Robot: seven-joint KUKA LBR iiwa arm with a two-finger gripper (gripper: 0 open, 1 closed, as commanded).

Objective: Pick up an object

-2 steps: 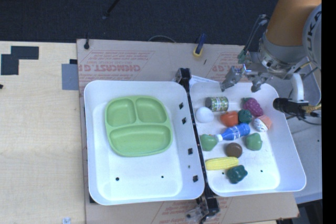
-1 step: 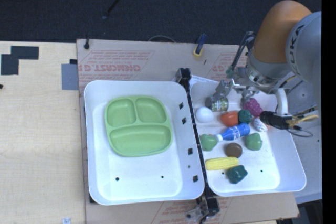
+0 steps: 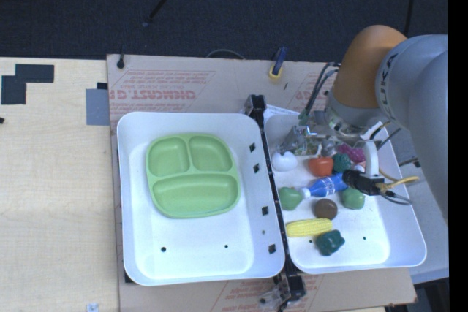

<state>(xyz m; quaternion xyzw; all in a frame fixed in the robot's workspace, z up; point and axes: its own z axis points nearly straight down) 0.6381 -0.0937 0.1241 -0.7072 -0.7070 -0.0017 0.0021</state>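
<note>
The gripper (image 3: 306, 141) is hanging low over the far left corner of the right bin (image 3: 398, 248); whether it is open or closed, I cannot tell. A white piece (image 3: 284, 161) is lying just near-left of it, an orange one (image 3: 319, 166) just near-right. The corn (image 3: 308, 228) is lying left-right, nearer. The left bin (image 3: 139, 245) is holding a green tray (image 3: 193, 175).

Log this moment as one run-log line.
arm: over right bin | gripper: low at bin's far side, by white object and orange object | grasp: none seen | left bin: green divided tray
</note>
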